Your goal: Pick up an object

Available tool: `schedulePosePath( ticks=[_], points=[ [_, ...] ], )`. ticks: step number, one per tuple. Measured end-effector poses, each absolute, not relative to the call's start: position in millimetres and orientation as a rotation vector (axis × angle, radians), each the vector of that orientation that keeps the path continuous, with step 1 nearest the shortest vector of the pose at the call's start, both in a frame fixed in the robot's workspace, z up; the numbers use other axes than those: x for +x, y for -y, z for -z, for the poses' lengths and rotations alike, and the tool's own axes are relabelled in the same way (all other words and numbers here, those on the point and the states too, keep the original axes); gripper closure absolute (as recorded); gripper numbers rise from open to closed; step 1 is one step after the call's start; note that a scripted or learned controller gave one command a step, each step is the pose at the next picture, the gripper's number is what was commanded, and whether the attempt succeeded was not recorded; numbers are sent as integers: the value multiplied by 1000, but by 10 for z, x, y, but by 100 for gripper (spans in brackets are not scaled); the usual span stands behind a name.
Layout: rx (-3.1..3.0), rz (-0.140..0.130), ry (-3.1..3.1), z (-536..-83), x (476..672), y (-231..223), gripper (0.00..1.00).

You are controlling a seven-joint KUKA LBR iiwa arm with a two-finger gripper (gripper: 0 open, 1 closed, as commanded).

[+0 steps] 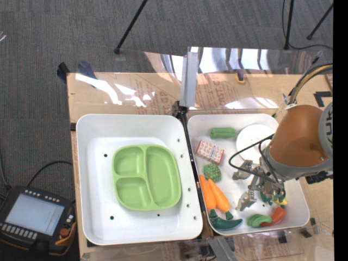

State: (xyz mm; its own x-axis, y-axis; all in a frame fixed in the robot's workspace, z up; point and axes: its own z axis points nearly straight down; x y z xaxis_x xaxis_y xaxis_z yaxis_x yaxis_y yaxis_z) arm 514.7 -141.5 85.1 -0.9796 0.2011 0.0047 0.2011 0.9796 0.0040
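I am a grey arm with an orange band above my wrist, reaching in from the right over two shallow white bins that sit side by side on a cardboard-covered bench.

My pincer (251,193) hangs low over the right bin (196,145), toward its near right part. Its two metal fingers stand apart, with bare white bin floor showing between their tips. Nothing sits between them.

The right bin holds toy food. Along its left side, two orange carrots (214,194) lie side by side. Just behind them is a small round green bumpy piece (212,172), and behind that a small printed box (210,151) in pink and white. A green pickle-shaped piece (223,132) lies near the far wall, with a white round plate (253,137) just to its right, partly under my wrist. At the near edge lies a dark green pepper-shaped piece (225,222). To its right is a lighter green curved piece (259,220), touching a red-orange chili-shaped piece (277,215). These last two lie just beside my fingers, on their near right.

The left bin (87,145) holds a light green divided tray (147,177) with three compartments, lying flat near its middle.

A handheld control tablet (35,216) with a grey screen rests on the floor at the lower left.
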Motion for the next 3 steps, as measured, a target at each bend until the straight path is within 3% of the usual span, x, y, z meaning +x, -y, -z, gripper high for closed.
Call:
schedulePosePath(
  ticks=[1,2,3],
  points=[
    [-389,-4,3129,-1949,5493,2121,0],
    [-333,4,3120,-846,5178,2105,0],
    [-327,6,3120,-932,5190,2092,100]
  ],
)
